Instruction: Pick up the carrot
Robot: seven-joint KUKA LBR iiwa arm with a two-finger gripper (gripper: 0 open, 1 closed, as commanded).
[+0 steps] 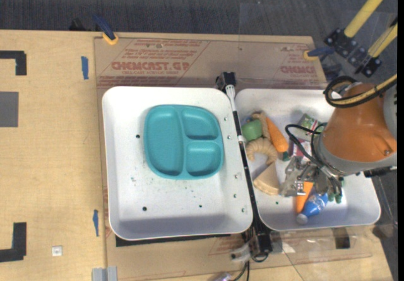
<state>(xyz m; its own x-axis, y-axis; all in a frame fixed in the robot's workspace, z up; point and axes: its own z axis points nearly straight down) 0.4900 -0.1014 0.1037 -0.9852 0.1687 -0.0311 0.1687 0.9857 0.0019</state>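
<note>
The carrot (275,135) is a short orange cone lying at a slant in the upper left part of the right bin (363,210), its thin end toward the back. The arm reaches in from the right, its orange band above the wrist. My gripper (295,179) hangs low over the middle of the right bin, in front of and slightly right of the carrot and apart from it. It sits above a clutter of small items, and I see nothing clearly held in it.
A green round piece (252,129), a beige curved piece (261,149) and a pale wedge (267,181) lie left of the gripper. A blue bottle (315,206) and a small orange piece (302,201) lie just in front. The left bin (120,166) holds a teal divided plate (184,141).
</note>
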